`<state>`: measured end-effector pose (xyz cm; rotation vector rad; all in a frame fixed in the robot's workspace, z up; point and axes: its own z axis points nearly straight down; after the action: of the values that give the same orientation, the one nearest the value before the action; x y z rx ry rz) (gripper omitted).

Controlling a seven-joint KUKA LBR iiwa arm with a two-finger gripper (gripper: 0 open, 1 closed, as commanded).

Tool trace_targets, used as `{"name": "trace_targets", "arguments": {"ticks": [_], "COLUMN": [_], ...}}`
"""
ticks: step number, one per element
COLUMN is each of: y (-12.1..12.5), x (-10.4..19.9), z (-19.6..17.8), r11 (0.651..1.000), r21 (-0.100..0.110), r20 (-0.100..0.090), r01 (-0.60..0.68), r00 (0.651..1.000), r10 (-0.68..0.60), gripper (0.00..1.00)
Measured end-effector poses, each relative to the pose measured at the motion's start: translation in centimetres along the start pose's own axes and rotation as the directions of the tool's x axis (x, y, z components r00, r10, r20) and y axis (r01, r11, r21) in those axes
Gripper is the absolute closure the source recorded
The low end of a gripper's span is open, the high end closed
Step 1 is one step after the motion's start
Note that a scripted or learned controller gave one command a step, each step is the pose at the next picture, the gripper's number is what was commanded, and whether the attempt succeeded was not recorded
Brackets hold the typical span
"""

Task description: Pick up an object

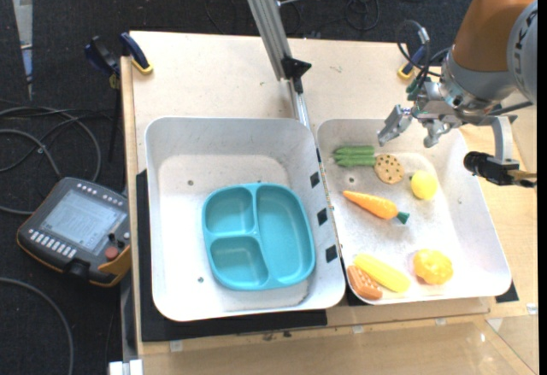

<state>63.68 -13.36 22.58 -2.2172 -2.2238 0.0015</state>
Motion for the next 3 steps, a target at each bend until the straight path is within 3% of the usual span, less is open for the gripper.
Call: {"name": "trace_targets", "arguments": {"ticks": [1,3], "y": [0.0,-1.7], "x": [0.0,-0.7], "z": [0.0,11.8], "r11": [1.000,1.000], "r21": [0.000,0.005], "r20": [0.000,0.000], "r01": [0.000,-0.004], "r00": [1.000,1.000], "r10": [0.000,0.004], "gripper": [0.00,0.00]}}
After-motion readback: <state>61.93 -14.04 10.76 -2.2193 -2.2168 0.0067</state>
